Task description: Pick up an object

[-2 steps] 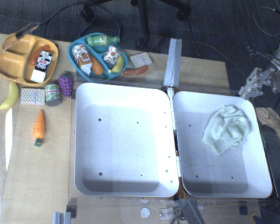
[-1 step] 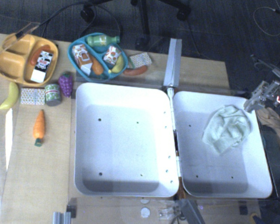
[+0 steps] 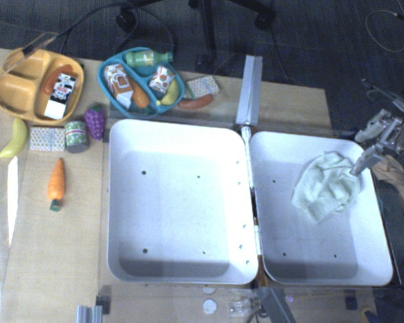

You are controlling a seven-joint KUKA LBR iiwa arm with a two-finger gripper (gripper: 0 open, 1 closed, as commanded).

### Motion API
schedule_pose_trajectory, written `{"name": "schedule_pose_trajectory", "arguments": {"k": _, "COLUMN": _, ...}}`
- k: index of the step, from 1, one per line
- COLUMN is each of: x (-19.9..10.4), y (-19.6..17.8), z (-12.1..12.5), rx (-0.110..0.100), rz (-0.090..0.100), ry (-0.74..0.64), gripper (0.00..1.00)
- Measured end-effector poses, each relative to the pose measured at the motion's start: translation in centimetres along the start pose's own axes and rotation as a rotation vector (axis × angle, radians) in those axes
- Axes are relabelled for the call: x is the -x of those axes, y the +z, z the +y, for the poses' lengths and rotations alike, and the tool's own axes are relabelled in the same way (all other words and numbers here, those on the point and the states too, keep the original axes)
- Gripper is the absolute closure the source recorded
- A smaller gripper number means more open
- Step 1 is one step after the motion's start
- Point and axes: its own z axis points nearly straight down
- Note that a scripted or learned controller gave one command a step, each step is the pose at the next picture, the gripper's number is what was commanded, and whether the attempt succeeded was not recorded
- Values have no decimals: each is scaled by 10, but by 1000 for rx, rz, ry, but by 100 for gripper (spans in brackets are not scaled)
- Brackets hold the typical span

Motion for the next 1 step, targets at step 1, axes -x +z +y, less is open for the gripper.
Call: {"name": "schedule_pose_trajectory", "arguments": {"k": 1, "x": 22, "y": -11, "z": 36, "rx": 1, "rz": -3, "ry": -53, "gripper": 0}}
